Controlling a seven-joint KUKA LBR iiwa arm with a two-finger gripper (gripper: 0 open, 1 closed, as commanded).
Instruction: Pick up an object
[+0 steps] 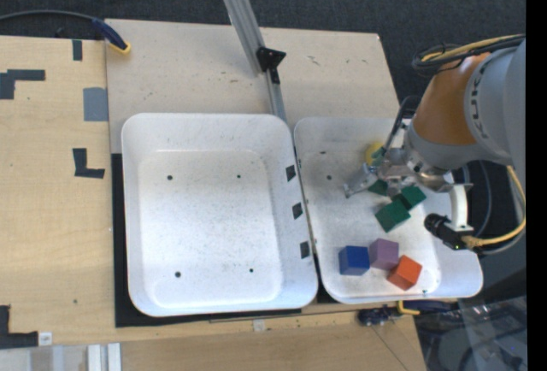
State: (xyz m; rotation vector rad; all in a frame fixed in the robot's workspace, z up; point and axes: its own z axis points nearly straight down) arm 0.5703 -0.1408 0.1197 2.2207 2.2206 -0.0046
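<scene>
Green block (pixel 394 213) lies in right bin (pixel 325 138), just below gripper (pixel 376 181). Finger state: cannot tell. Nothing visibly lifted; grasp likely pending. Blue (pixel 354 259), purple (pixel 385 252), orange (pixel 405 272) blocks untouched.

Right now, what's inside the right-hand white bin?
The right bin holds a blue cube, a purple cube, an orange block, two green blocks and something yellow. The arm covers part of the yellow thing and whatever lies beneath it.
</scene>
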